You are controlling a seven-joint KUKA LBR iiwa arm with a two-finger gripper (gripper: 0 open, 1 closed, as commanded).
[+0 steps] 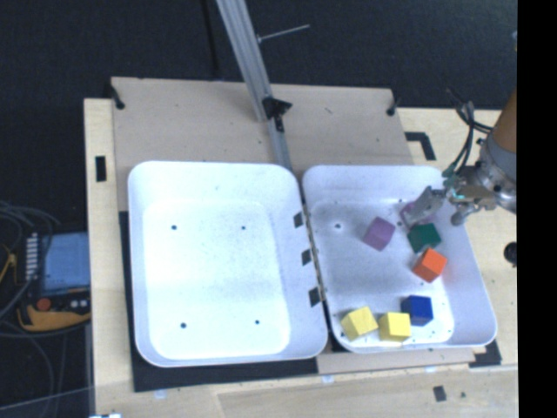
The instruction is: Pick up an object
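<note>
Several small blocks lie in the right bin [331, 190]: a purple block [379, 233], a green block [424, 236], an orange block [429, 265], a blue block [419, 308] and two yellow blocks [359, 323] [394, 326]. My gripper [438, 207] reaches in from the right edge and hangs over the bin's upper right part, just above the green block and to the right of the purple one. Nothing is visibly held in it.
The left bin [218, 259] sits beside the right one, with a row of small clips along the shared rim. A slanted metal rail [248, 55] rises behind the bins. Cables and a blue box [65, 264] lie off the bench's left side.
</note>
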